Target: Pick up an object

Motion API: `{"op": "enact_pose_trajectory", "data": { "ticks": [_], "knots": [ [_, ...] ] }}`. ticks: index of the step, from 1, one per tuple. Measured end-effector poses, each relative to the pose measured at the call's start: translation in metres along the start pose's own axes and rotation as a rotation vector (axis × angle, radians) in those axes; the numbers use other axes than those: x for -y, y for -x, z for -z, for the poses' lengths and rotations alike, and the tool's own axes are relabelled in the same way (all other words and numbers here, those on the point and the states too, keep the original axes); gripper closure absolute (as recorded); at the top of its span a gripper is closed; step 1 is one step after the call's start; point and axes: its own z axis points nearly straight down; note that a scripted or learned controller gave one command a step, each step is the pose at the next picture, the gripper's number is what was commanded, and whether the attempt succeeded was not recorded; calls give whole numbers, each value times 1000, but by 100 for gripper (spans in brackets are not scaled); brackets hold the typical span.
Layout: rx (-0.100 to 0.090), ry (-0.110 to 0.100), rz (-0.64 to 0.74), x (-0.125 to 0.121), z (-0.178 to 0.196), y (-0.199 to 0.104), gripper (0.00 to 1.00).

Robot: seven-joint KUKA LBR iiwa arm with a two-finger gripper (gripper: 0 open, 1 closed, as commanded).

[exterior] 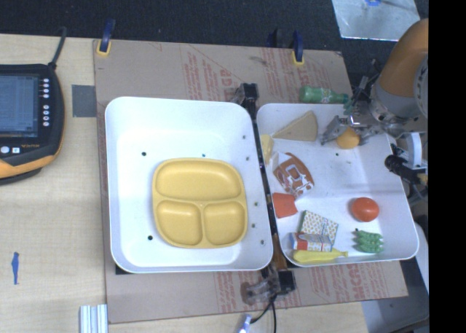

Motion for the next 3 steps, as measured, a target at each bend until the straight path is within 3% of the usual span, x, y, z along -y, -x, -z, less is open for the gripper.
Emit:
{"op": "enact_pose_trajectory", "data": {
  "ticks": [1,2,3],
  "knots": [
    [0,0,3,0,11,0,100],
    [0,1,0,-1,63,-62,100],
    [-1,1,0,-1,105,-146,100]
  ]
}}
